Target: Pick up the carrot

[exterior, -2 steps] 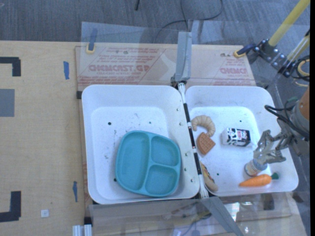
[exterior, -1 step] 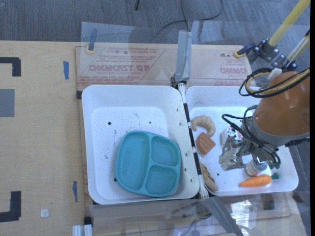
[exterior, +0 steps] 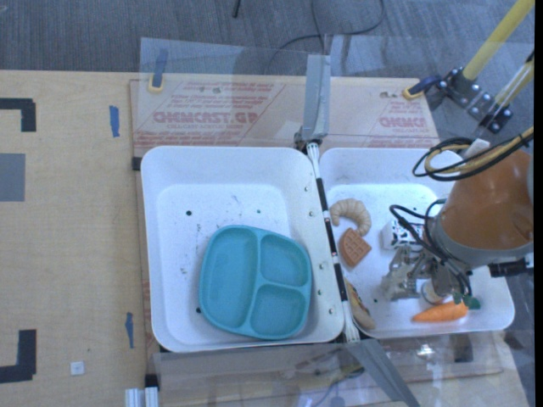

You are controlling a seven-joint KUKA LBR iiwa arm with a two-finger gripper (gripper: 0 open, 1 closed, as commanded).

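A bench seen from above at a slant carries two shallow white bins side by side; every place below is given relative to the right bin (exterior: 373, 164), which serves as the landmark. The carrot (exterior: 440, 313), orange with a small green tip at its right end, lies flat on the floor of the right bin near its front edge and toward its right corner; it has not been lifted, so the task looks to be in its approach stage, with the grasp and the lift both left to do. The gripper (exterior: 416, 280) hangs over the front half of the right bin, a tangle of grey metal and cables under the orange band of the arm; it sits just behind and slightly left of the carrot, very near it, though whether they touch is unclear; nothing orange shows between its tips, and whether those tips stand apart or together cannot be told from this view. Also in the right bin, a croissant (exterior: 352, 214) lies near the left wall, with a waffle-like cracker (exterior: 355, 248) just in front of it; to the left of the right bin, the other bin holds a teal divided plate (exterior: 255, 282).
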